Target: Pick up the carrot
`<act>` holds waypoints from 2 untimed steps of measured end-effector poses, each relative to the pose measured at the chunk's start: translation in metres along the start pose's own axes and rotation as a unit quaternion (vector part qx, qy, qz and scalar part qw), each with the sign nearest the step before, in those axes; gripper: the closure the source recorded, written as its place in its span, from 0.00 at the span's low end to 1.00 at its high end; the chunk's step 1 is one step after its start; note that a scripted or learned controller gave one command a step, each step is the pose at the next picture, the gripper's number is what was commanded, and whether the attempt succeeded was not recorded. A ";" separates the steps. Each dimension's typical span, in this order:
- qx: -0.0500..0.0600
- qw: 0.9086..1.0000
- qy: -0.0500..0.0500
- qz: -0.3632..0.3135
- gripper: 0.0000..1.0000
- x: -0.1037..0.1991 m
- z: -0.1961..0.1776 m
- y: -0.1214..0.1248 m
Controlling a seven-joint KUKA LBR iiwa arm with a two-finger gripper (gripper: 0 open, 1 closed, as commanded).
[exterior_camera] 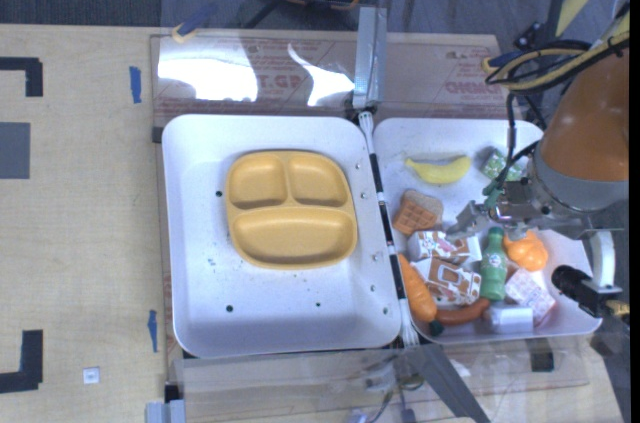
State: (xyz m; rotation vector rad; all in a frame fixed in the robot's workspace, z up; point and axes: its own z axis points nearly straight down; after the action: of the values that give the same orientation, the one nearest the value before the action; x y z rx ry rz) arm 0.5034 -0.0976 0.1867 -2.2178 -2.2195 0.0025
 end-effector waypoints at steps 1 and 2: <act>-0.003 1.000 -0.002 0.023 0.00 -0.092 -0.072 -0.007; 0.001 0.995 0.002 0.101 0.00 -0.101 0.082 0.016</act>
State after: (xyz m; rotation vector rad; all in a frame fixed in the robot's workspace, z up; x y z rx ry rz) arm 0.5191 -0.1986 0.1050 -2.4279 -1.9805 0.0004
